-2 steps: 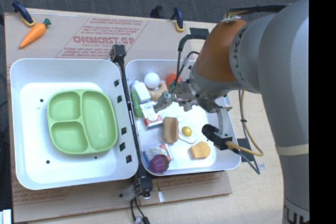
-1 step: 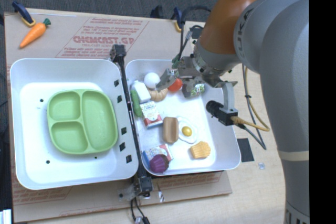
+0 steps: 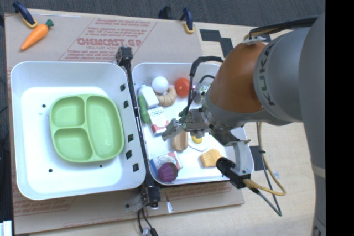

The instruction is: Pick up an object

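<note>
While the gripper (image 3: 176, 129) hangs low over the right bin (image 3: 245, 158), its dark fingers seem to stand slightly apart with nothing between them, just left of the tan potato-like piece (image 3: 180, 141). That piece looks the likeliest pick. Taking it as the landmark: a yellow-centred egg piece (image 3: 197, 140) touches its right side, a waffle-like cracker (image 3: 209, 158) lies right and nearer the front, a purple onion-like ball (image 3: 167, 172) sits in front, and a red-and-white carton (image 3: 159, 117) lies left and behind. To do this well, I'd centre the fingers over the tan piece, straddle its narrow width, and descend straight so the egg piece isn't nudged.
</note>
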`<state>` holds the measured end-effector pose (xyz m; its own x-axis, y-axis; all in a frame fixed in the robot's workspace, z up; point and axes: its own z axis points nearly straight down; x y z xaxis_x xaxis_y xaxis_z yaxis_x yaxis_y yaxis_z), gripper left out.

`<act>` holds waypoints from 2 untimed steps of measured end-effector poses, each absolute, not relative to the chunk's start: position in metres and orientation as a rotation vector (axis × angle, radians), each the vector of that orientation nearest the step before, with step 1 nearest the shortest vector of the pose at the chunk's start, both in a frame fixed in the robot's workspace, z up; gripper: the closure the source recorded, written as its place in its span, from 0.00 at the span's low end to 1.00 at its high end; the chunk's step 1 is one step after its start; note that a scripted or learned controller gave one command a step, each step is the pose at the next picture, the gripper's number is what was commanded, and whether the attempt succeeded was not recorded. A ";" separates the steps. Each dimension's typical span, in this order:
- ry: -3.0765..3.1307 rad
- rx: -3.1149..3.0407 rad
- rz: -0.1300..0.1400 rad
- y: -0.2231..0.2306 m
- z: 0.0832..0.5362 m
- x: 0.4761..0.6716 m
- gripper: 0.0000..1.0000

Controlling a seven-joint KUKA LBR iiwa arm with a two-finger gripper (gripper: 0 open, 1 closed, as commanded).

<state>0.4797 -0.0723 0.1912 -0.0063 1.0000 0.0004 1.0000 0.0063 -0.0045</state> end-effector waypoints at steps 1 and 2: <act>-2.228 -2.212 0.002 -0.101 0.091 0.476 0.00; -2.236 -2.205 0.002 -0.101 0.101 0.477 1.00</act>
